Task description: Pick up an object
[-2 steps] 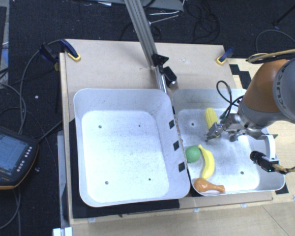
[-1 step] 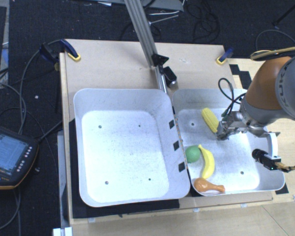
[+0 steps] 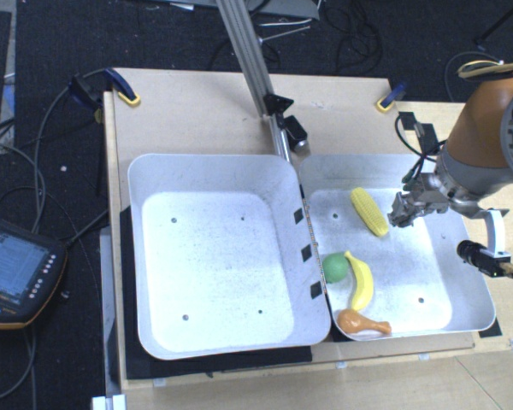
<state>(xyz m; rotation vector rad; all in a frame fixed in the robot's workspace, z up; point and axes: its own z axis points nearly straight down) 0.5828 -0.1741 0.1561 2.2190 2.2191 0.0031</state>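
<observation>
The right bin holds a yellow corn cob near its back. A yellow banana lies toward the front with a green ball touching its left side. An orange gourd-shaped toy rests at the front wall. My gripper hangs over the back of the right bin, just right of the corn cob. Nothing shows between its fingers.
The left bin stands beside the right one, their walls meeting in the middle. A metal pole slants up from the bins' rear junction. The wooden bench surrounds both bins. A teach pendant lies on the floor at left.
</observation>
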